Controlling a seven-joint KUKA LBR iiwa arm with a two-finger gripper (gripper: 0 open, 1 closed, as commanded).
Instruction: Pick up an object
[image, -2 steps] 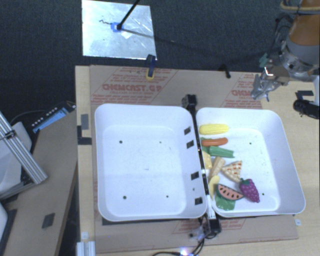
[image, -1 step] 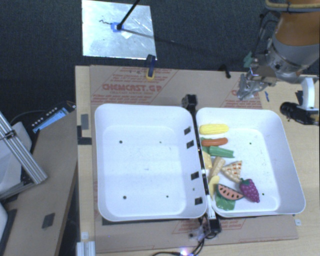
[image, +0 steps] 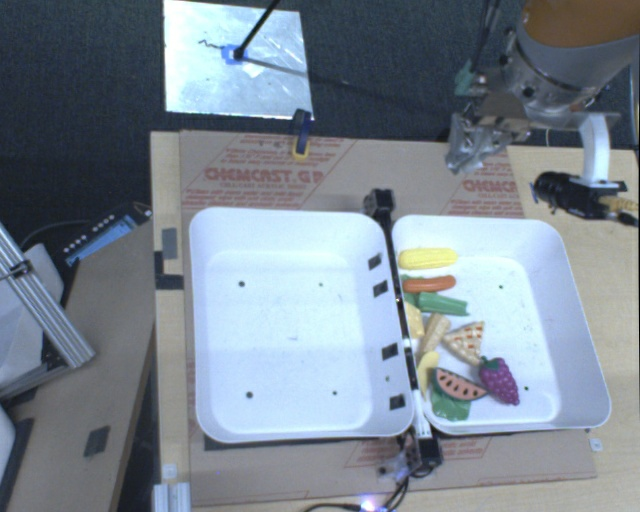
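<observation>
Two shallow white bins sit side by side on the worktop (image: 110, 330), joined along a dark hinge-like strip with clips. The left bin (image: 290, 320) shows its bare floor with a few small dark dots. The right bin (image: 540, 300) holds a cluster of toy food gathered against its left wall: a yellow corn cob (image: 428, 259) at the top, an orange-red sausage (image: 430, 283) just below it, then a green pepper-like piece (image: 440, 302), some pale yellow pieces (image: 425, 335) beside the divider, a pizza slice (image: 466, 341) slightly to the right, a watermelon slice (image: 461, 384) lower down, a purple bunch of grapes (image: 501, 380) touching the watermelon's right end, and a green leaf-shaped piece (image: 447, 405) at the bottom. The arm (image: 570, 50) reaches in at the upper right, its orange band partly visible at the top edge. The pincer (image: 472, 148) hangs above the cardboard sheet (image: 330, 170) behind the right bin, well apart from the toys; nothing appears between its metal tips, but how far it is open cannot be told from this angle. A yellow and blue clamp (image: 300, 135) sits at the sheet's far edge.
</observation>
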